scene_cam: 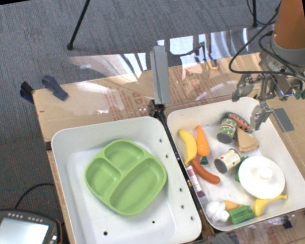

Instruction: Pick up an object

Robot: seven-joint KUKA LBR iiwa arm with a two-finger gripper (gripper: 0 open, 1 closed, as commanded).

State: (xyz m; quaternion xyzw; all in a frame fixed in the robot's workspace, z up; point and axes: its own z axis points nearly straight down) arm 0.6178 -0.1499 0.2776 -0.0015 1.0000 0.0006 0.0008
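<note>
The right bin (296, 181) holds several toy foods: a banana (188, 144), a carrot (202, 140), a green-labelled can (228, 128), a bread slice (247, 141), a small tin (226, 161), a red sausage (205, 171) and a round white lid (261, 177). My gripper (270, 117) hangs over the bin's far right corner, just right of the green-labelled can and above the bread slice. Its two grey fingers (258, 115) stand apart, open, with nothing between them.
The left bin (79, 219) holds a green divided plate (126, 176). At the right bin's near edge lie a second banana (269, 203), a green piece (240, 214) and a white garlic-like piece (217, 211). A marker (193, 180) lies along the divider. Cables loop above the gripper.
</note>
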